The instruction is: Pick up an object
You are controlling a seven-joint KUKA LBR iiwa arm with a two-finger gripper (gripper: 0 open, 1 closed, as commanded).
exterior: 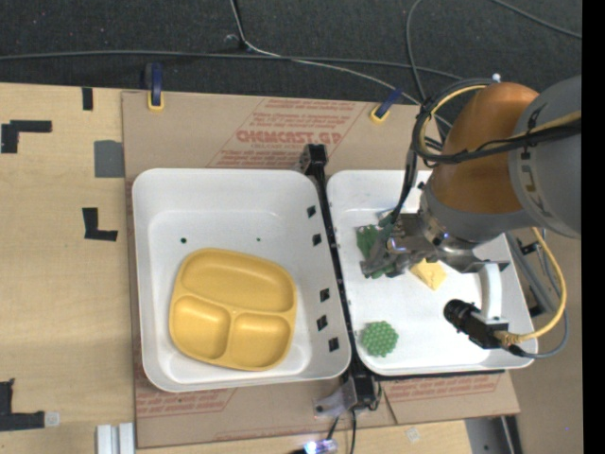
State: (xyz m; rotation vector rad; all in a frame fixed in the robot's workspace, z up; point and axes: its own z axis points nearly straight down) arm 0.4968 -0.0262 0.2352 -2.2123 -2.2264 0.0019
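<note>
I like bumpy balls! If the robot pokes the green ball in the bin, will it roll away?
Probably a little. The green ball looks round, so a push could roll it across the right bin's flat floor. Its knobbly surface may slow it and help fingers grip. The bin's raised wall should stop it.

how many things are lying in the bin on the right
3: a green bumpy ball near the front, a yellow block mid-bin, and a green item by the claw. The arm may hide more.
</note>
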